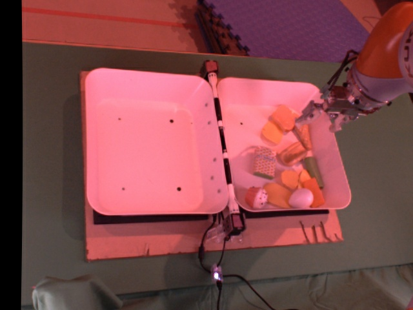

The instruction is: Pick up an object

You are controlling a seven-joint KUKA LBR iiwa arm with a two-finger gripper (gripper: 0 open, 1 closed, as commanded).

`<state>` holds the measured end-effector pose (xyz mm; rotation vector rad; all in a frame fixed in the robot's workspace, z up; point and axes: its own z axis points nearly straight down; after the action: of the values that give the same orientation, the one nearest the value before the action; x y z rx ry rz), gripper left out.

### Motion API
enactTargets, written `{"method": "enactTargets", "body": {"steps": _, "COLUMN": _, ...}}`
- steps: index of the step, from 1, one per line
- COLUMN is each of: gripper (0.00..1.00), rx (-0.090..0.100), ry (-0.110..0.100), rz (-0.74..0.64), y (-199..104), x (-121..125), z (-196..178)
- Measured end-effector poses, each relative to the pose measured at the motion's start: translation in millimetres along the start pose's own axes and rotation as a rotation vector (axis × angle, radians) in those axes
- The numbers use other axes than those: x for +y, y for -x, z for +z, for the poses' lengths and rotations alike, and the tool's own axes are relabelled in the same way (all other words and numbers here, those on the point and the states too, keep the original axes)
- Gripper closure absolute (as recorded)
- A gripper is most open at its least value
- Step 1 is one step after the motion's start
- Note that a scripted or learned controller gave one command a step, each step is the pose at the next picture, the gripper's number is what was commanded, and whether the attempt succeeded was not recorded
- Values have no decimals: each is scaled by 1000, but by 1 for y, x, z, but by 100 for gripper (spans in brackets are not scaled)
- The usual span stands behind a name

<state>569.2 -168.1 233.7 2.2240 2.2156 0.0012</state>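
Note:
The right bin (248,102) holds several small objects along its right and front side. Among them are an orange block (282,117), a patterned box (263,162), an amber bottle (292,152), a green cylinder (314,170), a white egg (301,198) and a red-and-white mushroom (256,197). My gripper (319,119) hangs over the bin's right rim, just right of the orange block. Its fingers are spread open, and nothing shows between them. One fingertip (302,117) is close above a thin orange stick (304,136).
The left bin (151,141) lies beside the right one, with a black-and-white striped bar (222,141) running between them. Cables (216,263) trail off the bench's front edge. Purple foam mats (277,11) lie beyond the bench.

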Motion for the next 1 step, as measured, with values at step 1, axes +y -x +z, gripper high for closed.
{"method": "enactTargets", "body": {"steps": 1, "gripper": 0, "rx": 0, "ry": 0, "rz": 0, "y": 0, "x": 0, "z": 0}}
